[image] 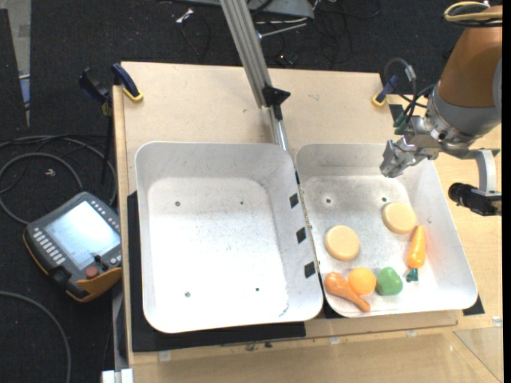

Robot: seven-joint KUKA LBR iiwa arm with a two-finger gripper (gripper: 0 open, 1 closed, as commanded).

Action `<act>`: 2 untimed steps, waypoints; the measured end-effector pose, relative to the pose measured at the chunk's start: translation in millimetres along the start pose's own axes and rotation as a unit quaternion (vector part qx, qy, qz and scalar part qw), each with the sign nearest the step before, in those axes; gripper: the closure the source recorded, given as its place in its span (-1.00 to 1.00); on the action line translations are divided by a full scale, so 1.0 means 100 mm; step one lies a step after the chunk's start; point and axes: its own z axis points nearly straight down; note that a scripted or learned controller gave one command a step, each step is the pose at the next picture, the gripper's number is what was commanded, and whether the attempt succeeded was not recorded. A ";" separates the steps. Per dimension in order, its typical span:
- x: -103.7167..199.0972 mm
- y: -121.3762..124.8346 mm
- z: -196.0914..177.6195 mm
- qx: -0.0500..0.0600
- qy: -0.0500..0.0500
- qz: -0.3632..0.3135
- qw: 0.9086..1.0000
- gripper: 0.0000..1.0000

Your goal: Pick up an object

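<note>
Grey two-finger gripper point(394, 163) above the right shallow white bin's point(447, 214) far edge — opening cannot be told; pale round disc point(398, 217), orange carrot-shaped toy point(416, 247) lie below, apart.

Two bins sit side by side on the tabletop point(207, 94), their inner rims touching. The left bin point(160, 166) lies toward the teach pendant point(76, 246), which rests on the floor off the tabletop's left edge. In the right bin point(447, 286), all items gather in the near half: two flat discs, one point(342, 242) nearer the dividing rim, the other point(398, 217) right of it and farther back; a carrot point(416, 247) just right of that; along the near wall a gourd point(345, 290), a round fruit point(362, 280) and a pepper point(389, 282) in a row, touching. The claw point(393, 163) hangs over the bin's far right part
</note>
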 end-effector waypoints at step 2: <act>1.03 -0.44 0.15 0.002 0.000 0.000 1.000 1.00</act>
